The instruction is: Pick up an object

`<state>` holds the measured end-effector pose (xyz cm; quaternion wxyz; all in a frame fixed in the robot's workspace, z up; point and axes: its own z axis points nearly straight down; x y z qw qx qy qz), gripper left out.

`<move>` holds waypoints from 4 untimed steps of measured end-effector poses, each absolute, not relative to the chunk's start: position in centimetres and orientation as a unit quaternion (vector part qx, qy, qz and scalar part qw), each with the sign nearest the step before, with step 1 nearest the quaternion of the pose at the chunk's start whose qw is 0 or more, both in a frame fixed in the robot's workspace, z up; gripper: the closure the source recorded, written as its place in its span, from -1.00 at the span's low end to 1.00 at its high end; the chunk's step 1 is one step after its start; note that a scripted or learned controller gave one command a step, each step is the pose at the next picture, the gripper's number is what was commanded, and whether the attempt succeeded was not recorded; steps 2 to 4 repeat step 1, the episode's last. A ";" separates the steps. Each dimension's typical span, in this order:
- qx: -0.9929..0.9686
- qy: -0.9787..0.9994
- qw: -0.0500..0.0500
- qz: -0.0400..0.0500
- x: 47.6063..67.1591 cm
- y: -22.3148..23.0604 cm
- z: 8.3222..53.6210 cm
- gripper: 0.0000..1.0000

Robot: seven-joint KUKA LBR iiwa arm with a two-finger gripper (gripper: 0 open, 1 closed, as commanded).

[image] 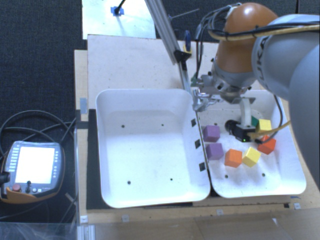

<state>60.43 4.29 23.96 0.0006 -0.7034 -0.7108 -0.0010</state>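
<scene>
now the gripper hangs over the far corner of the right bin, open or shut i cannot tell, while the closest purple cube lies just camera-ward of it, near the dividing wall.

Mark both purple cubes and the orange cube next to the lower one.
Upper purple cube point(211, 132), camera view, top face.
Lower purple cube point(215, 150), camera view, top face.
Orange cube point(233, 157), camera view, top face.

My arm hides the far corner of the right bin, and of the green block I see only a small piece.
</scene>
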 end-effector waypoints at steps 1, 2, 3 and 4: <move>-0.703 -0.711 0.001 -0.001 59.9 9.3 22.8 1.00; -0.703 -0.711 0.001 -0.001 59.9 9.3 22.8 1.00; -0.703 -0.711 0.001 -0.001 59.9 9.3 22.8 1.00; -0.703 -0.711 0.001 -0.001 59.9 9.3 22.8 1.00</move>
